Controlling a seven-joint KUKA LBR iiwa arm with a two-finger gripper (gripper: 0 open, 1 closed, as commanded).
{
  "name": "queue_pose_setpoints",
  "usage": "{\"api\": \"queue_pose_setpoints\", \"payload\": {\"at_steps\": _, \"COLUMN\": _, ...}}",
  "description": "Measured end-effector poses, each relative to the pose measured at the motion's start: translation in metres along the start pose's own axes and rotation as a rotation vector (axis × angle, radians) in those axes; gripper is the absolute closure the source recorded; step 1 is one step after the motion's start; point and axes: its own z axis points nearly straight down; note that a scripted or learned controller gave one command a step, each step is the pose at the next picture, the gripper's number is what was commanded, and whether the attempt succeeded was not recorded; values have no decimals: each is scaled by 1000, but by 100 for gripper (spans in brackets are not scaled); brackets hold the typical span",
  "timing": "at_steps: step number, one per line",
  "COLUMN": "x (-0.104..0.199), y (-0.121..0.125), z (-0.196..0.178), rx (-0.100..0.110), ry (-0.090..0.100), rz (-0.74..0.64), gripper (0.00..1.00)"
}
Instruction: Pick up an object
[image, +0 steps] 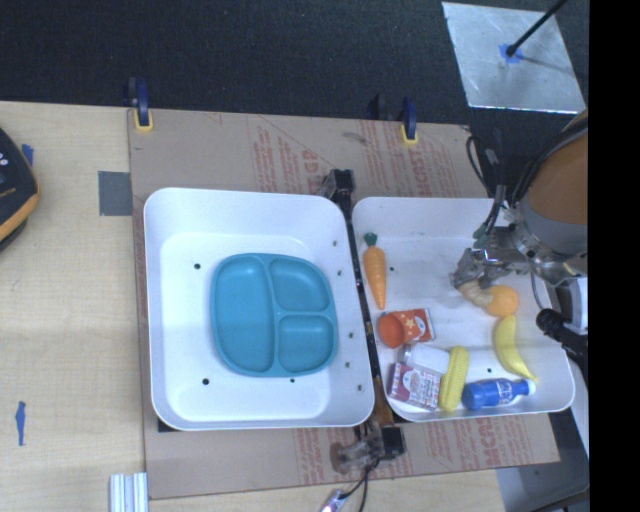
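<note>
The right bin (420, 215) holds several items: a carrot (374, 274), a red tomato on a small packet (400, 328), a white and red carton (418, 378), a corn cob (454, 378), a blue bottle (494, 393), a banana (508, 346) and an orange ball (503, 301). My gripper (478, 274) is low in the right bin, at its right side, just left of the orange ball and over a pale beige object (478, 294). Whether that object sits between the fingers is not clear.
The left bin (170, 300) carries a blue divided plate (274, 312). Blue clamps (141, 104) pin the cardboard at the back. A black and yellow device (12, 185) lies at the far left of the bench. The arm's cables hang near the right bin's far right corner.
</note>
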Motion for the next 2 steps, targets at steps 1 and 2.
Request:
{"api": "queue_pose_setpoints", "payload": {"at_steps": 1, "x": 73, "y": 75, "z": -31, "rx": -1, "ry": 2, "rz": 0, "gripper": 100}}
{"api": "queue_pose_setpoints", "payload": {"at_steps": 2, "x": 138, "y": 23, "z": -33, "rx": 1, "ry": 1, "rz": -3, "gripper": 100}}
